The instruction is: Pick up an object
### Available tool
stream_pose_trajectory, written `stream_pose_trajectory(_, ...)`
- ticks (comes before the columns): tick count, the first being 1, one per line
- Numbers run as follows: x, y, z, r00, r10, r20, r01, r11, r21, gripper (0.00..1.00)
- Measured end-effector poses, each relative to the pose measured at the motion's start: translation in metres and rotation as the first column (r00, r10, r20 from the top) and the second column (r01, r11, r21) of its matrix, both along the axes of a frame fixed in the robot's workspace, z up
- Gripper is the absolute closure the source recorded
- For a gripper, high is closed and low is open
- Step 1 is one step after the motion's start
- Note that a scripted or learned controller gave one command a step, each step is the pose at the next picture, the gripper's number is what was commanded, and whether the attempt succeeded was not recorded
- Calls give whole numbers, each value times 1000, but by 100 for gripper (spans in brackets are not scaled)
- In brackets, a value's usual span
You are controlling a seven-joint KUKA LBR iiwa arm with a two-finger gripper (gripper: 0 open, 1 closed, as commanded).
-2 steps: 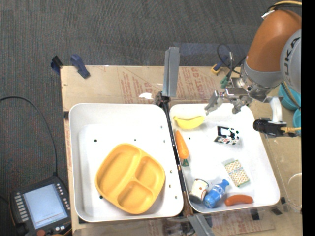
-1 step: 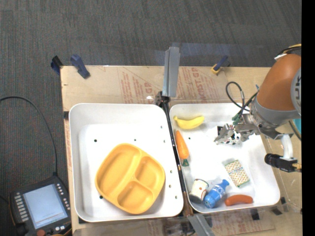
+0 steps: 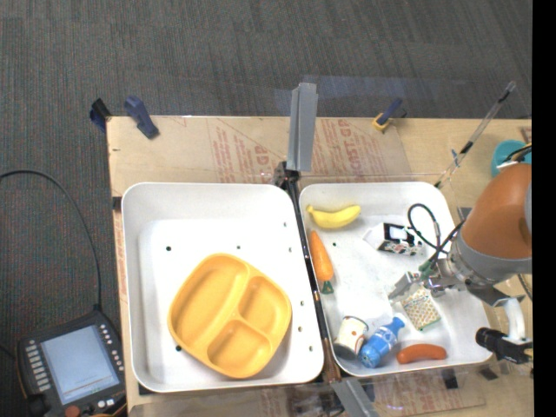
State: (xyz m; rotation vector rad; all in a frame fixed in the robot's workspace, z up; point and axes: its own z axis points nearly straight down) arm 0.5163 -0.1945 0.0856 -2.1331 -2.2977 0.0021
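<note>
end effector [image 3: 415,287] hovers just above the mesh sponge [image 3: 422,308].

I see even, soft overhead light with faint shadows; the two shallow white plastic bins [image 3: 139,233] read bright without blowing out, while the dark grey carpet [image 3: 217,42] toward twelve o'clock stays dim. Detail is soft throughout, and small items at four o'clock look slightly blurred

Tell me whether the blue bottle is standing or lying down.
Lying down: the blue bottle rests on its side on the right bin floor, cap pointing toward the far-right.
</note>
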Motion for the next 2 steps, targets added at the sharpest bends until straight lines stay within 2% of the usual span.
stream_pose_trajectory(1,-1,-1,9,1000,-6,-2,6,1000,2,100)
stream_pose_trajectory(2,14,83,88,1000,16,3,-16,1000,-2,100)
